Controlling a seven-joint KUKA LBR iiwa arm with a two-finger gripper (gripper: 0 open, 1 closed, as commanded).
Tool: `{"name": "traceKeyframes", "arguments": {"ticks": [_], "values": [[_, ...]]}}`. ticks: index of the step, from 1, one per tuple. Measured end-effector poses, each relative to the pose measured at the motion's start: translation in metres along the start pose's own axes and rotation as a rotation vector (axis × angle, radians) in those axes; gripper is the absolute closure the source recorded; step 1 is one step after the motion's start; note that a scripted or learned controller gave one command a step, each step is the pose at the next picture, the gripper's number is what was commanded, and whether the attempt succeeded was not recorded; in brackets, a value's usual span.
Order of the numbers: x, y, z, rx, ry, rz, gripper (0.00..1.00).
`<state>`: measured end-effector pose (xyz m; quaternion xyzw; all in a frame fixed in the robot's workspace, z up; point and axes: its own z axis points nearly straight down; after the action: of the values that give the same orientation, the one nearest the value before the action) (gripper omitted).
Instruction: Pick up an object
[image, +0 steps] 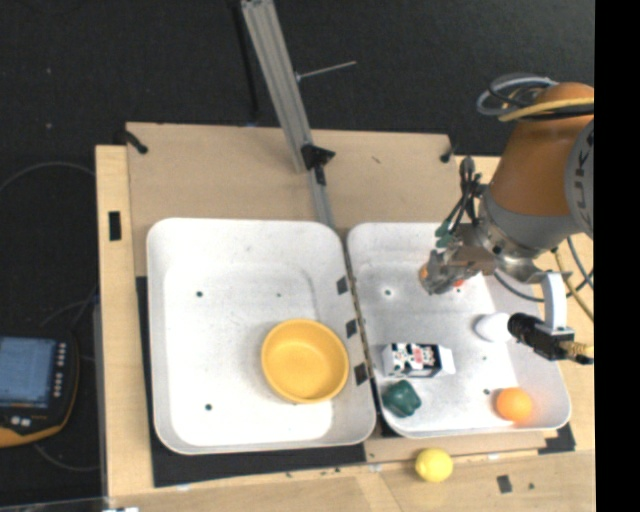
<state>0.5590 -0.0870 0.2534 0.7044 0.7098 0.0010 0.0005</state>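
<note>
A robotics lab was indicated: two white bins (250, 250) were set on a plywood bench (220, 170), a teach pendant (30, 385) lay at 9 o'clock, a metal mast (285, 90) was mounted at 12.

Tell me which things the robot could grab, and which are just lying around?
Could grab, in the right bin near the gripper:
carton, green lump, orange ball, white thing.

Just lying around:
yellow bowl in the left bin, yellow ball on the bench, handset.
</note>
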Motion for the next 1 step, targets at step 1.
{"name": "traceKeyframes", "arguments": {"ticks": [1], "values": [[0.0493,0.008,0.0131,0.003,-0.001,0.002,1.0]]}}
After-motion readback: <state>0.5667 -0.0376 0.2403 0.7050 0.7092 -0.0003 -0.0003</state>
